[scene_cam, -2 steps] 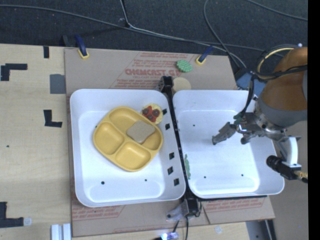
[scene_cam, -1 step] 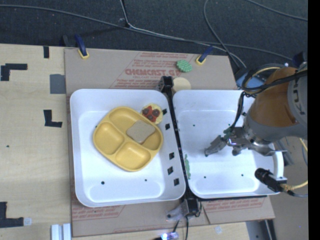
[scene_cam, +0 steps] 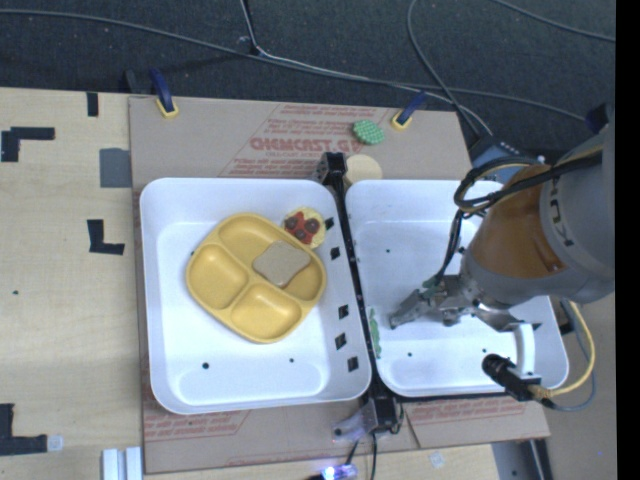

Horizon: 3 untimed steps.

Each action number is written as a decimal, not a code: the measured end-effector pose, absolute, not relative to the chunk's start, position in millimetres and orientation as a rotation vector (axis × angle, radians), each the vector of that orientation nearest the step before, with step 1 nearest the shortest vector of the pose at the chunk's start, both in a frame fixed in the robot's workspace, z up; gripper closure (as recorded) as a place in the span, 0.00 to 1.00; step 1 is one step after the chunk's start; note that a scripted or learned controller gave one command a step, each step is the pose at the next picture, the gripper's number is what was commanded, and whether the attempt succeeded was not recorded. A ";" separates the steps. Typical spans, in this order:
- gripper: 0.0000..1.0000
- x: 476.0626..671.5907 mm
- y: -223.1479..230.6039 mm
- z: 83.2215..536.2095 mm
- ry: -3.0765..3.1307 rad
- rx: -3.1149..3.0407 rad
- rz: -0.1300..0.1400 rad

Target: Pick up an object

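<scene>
**Arm low in the right bin, objects wait in the left**

From my remote seat I go from big to small. The arm [scene_cam: 535, 233] bends over the right bin [scene_cam: 400, 368], surely to search for something. The left bin [scene_cam: 170, 368] carries a yellow divided plate [scene_cam: 225, 273] at its centre; a brown slice [scene_cam: 281, 263] lies in one compartment, and a small red toy [scene_cam: 305, 226] touches the plate's rim at 1 o'clock. The gripper [scene_cam: 405, 314] points to 9 o'clock; I cannot tell its opening, and I see nothing in it.
</scene>
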<state>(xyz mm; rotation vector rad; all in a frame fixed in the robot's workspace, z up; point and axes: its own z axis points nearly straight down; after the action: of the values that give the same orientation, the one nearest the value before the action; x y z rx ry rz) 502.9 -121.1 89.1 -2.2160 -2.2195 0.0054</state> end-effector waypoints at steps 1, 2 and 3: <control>0.00 503.4 -121.2 85.6 -2.222 -2.222 0.000; 1.00 504.2 -121.5 96.0 -2.225 -2.224 -0.001; 1.00 508.6 -115.3 140.2 -2.225 -2.221 -0.002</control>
<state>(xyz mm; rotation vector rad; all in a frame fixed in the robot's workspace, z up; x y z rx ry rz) 508.6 -115.3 140.2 -2.2207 -2.2250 -0.0024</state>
